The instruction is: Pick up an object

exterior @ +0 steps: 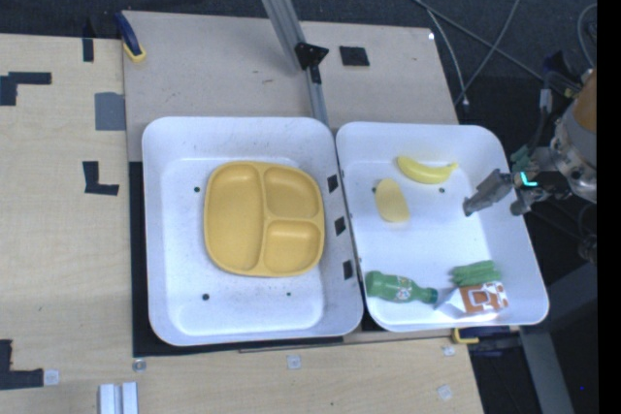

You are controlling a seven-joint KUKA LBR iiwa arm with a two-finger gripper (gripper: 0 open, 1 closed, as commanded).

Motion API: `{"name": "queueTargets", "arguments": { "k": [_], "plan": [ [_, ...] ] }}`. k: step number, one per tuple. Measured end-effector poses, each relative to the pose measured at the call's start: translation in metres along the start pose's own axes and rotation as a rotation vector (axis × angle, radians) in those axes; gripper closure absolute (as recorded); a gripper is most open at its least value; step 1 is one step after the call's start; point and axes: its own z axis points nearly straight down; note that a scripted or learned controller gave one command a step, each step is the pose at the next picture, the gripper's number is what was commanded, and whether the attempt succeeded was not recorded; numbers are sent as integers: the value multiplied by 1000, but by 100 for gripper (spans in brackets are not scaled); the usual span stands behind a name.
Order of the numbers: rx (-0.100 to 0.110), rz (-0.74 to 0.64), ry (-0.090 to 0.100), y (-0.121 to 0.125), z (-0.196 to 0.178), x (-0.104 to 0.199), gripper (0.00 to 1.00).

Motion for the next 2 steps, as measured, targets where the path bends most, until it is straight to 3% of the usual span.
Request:
{"name": "queueTargets", "arguments": {
  "k": [1,2],
  "plan": [
    [-1,0,0,0,0,0,0],
    [4,0,1,9,56,4,0]
  ]
}}
